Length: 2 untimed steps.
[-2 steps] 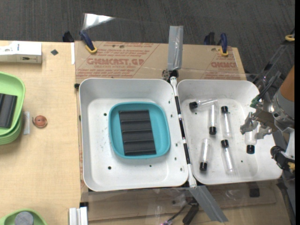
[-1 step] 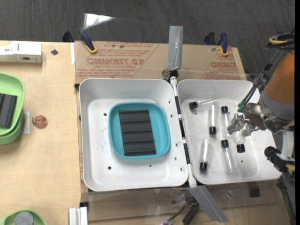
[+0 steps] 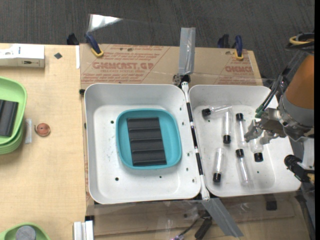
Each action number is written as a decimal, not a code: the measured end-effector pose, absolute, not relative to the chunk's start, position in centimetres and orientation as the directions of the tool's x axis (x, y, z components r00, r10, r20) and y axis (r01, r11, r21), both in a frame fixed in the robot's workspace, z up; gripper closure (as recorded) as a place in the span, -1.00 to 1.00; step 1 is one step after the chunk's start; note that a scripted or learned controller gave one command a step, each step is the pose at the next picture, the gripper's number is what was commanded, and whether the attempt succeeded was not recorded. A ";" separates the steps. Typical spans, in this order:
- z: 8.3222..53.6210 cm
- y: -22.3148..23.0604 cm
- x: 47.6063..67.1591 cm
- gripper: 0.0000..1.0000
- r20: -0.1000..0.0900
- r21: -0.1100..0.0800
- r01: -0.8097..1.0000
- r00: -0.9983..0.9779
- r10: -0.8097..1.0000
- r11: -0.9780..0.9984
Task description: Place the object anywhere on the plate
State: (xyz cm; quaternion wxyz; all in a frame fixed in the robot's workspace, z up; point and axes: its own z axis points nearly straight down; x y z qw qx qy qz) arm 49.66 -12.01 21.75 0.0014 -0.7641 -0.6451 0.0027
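A teal plate (image 3: 173,134) with a dark ridged insert (image 3: 146,140) sits in the middle of the left bin (image 3: 100,149). Several clear tubes with black caps lie scattered in the right bin (image 3: 280,176): one near the back left (image 3: 216,110), two upright-lying ones (image 3: 226,128) (image 3: 240,126) mid-bin, and two more (image 3: 218,165) (image 3: 242,167) toward the front. My gripper (image 3: 256,133) hangs low over the right side of that bin, just above another tube whose black cap (image 3: 258,157) shows below it. I see no tube lifted clear of the bin floor.
A divider ridge (image 3: 192,134) separates the two bins. Cardboard (image 3: 130,61) with clamps lies behind them. On the wooden bench at left are a green tray (image 3: 11,119), a small round disc (image 3: 43,129) and a white box (image 3: 21,56).
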 end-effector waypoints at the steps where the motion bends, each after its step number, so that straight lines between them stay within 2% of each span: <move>1: 19.6 -3.7 48.2 1.00 0.000 -0.004 1.000 -0.015 1.000 0.015; 2: 19.0 2.4 49.0 1.00 -0.001 -0.004 0.986 -0.168 0.986 0.168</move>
